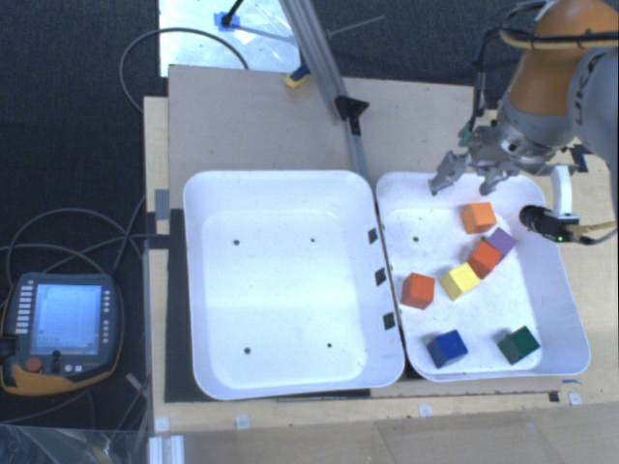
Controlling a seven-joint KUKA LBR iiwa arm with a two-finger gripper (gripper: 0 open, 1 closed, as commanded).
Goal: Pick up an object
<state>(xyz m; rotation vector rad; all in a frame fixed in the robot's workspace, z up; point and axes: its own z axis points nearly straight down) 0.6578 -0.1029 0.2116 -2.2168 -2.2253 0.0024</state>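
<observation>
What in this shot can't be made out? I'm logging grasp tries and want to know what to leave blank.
- The claw: small and blurred in the camera view, so its finger state is unreadable.
- Purple block: partly overlapped by the red-orange block; whether they touch is unclear.
- Arm: cut off by the right edge.
- Handheld pendant screen: text too small to read.

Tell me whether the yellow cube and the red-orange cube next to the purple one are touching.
Touching. The camera view shows the yellow cube with its upper right corner against the red-orange cube, no white bin floor between them.
</observation>
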